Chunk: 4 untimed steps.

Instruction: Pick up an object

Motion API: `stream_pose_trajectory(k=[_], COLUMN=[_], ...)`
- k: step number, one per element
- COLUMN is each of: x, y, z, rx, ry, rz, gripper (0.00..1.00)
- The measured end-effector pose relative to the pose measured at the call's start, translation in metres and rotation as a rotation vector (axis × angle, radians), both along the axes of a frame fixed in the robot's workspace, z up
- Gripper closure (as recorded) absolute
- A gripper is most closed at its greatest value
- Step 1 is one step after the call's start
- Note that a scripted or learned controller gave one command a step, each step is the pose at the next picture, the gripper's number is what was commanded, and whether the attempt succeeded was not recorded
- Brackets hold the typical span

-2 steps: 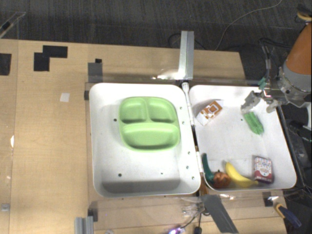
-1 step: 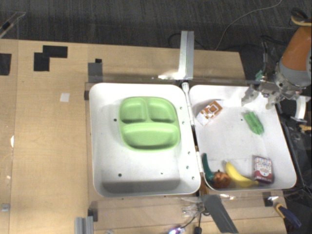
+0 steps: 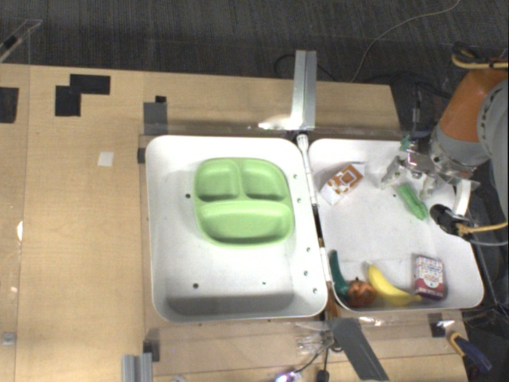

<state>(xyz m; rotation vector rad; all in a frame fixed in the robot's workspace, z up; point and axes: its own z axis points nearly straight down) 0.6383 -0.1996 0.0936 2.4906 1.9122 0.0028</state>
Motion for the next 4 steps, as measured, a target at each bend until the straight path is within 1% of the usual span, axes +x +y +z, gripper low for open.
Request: stream_pose_trajectory(k=[1, 2, 3, 4], x=[-0.021, -0.018, 0.018, 0.033], y=[0.005, 0.007, 0.044, 0.111], z=[-0.005, 0.005, -0.006, 0.137], rx=[-0.004, 0.0, -0.002, -0.001], ry=[-0.011, -0.014, -0.007, 0.0], rz=[0.154, 0.157, 0.174, 0.084], gripper=[0.0, 1.0, 1.0, 1.0])
